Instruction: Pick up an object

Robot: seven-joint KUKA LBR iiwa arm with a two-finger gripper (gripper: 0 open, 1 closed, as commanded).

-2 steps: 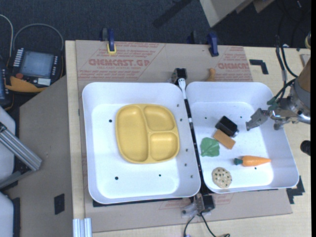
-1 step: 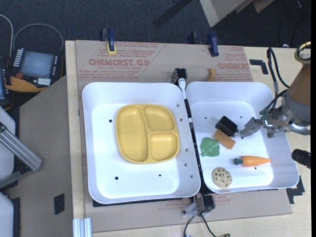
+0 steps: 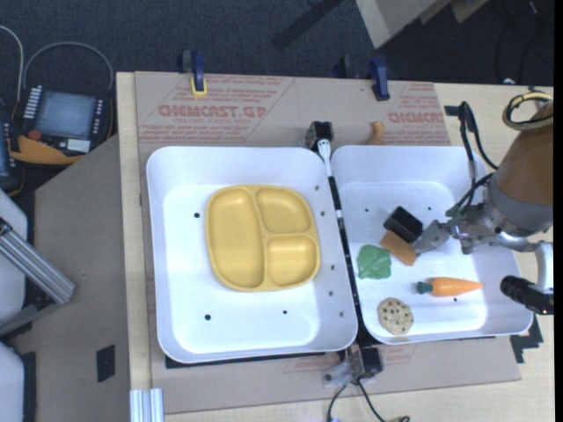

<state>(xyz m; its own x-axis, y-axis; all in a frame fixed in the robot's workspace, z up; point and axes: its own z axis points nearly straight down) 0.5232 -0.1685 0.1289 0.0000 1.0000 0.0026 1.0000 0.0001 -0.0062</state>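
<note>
In the right bin (image 3: 440,170) lie a black block (image 3: 404,222), a brown block (image 3: 398,249) touching it, a green leaf-shaped piece (image 3: 374,262), an orange carrot (image 3: 449,287) and a round cookie (image 3: 395,316). My gripper (image 3: 446,234) reaches in from the right and hovers just right of the black and brown blocks, above the carrot. I see nothing held in it. The grey arm with its orange band (image 3: 528,178) covers the bin's right edge.
The left bin (image 3: 176,262) holds a yellow divided plate (image 3: 262,236). A black rail (image 3: 334,209) runs between the two bins. Blue clamps (image 3: 199,73) stand along the bench's far edge, and cables (image 3: 466,134) hang near the arm.
</note>
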